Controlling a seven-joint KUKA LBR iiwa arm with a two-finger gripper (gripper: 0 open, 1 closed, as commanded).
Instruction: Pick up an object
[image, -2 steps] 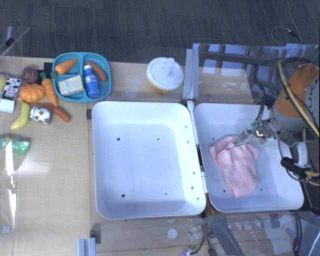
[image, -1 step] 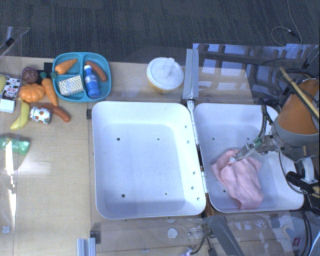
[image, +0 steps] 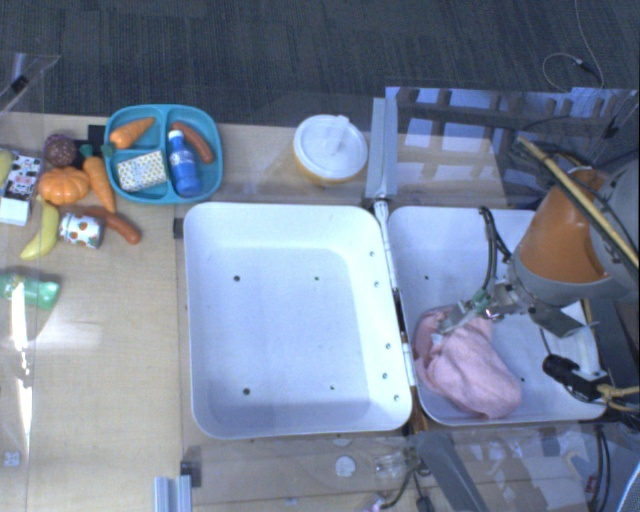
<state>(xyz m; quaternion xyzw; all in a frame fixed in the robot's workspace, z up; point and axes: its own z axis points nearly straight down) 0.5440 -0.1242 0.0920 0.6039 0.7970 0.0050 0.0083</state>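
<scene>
A soft, crumpled pink cloth (image: 465, 367) lies bunched at the near-left of the right bin (image: 440, 245), a smooth white tray. The gripper (image: 470, 308) sits at the cloth's top edge; its finger spread cannot be told. Both bins rest on a pale wooden bench (image: 100, 400).

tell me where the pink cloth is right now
The pink cloth lies in the right bin, at its lower left corner by the divider between bins, with the gripper at its upper edge.

The arm (image: 565, 240) reaches in from the right, above the right bin (image: 440, 235). Its gripper (image: 478, 305) points left, low over that bin's near half.
</scene>
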